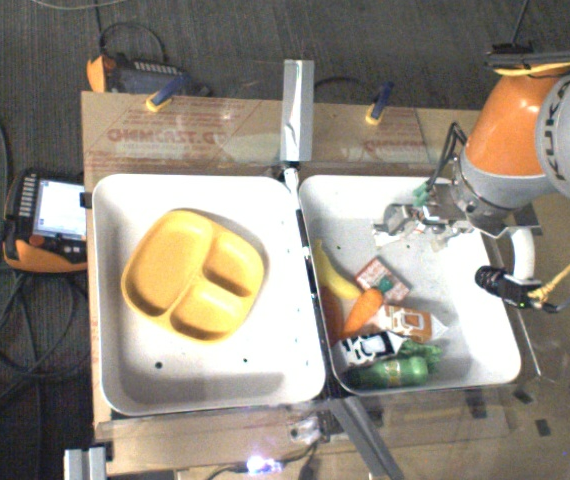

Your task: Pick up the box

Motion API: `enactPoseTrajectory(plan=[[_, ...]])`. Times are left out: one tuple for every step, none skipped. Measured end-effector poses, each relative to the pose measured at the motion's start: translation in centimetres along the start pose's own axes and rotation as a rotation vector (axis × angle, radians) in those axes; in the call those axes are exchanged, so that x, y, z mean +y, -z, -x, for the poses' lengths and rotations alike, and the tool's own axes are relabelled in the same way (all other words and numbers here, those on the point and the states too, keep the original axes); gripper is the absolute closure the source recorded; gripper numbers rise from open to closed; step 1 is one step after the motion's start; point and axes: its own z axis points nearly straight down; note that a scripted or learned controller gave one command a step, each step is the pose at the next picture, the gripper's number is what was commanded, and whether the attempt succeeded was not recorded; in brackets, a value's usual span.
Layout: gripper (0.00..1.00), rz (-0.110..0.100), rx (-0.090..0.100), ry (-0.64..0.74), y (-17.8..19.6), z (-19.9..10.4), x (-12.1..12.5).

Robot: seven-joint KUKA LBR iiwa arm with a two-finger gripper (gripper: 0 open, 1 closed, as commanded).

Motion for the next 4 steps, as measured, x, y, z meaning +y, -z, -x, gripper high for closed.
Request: enactPoseTrajectory(plan=[[0.00, 0.007, 0.000, -0.227, -10.7, -0.1, 0.8], [0.00, 0.011, -0.004, -0.624, -11.0, 2.0, 6.9], [1.00, 0.009, -0.012, -0.623, -10.0, 2.1, 6.8], [0.00, 0.009, -0.013, -0.622, -10.0, 2.1, 6.8]])
